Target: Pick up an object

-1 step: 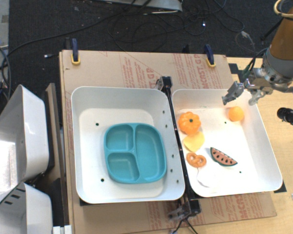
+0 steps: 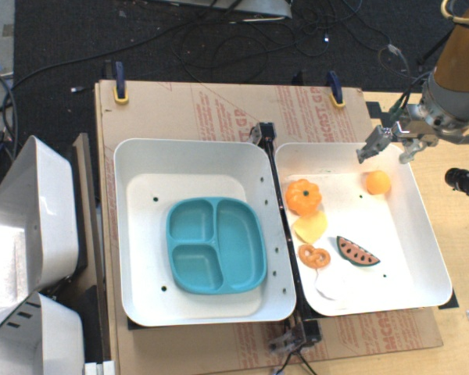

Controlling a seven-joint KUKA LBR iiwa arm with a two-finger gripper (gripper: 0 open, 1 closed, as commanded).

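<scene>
In the right bin (image 2: 422, 233) lie an orange pumpkin (image 2: 303, 196), a pale yellow piece (image 2: 311, 226) just below it, a small orange pretzel (image 2: 313, 256), a watermelon slice (image 2: 356, 251) and an orange ball (image 2: 377, 182). My gripper (image 2: 390, 150) hangs over the bin's far right corner, above and slightly right of the orange ball. Its two fingers are spread apart with nothing between them.
The left bin (image 2: 141, 170) holds a teal divided plate (image 2: 216, 245). A black clamp (image 2: 264, 133) sits where the two bins meet at the back. White containers (image 2: 27, 217) stand off the bench at the left. Cables run across the dark floor behind.
</scene>
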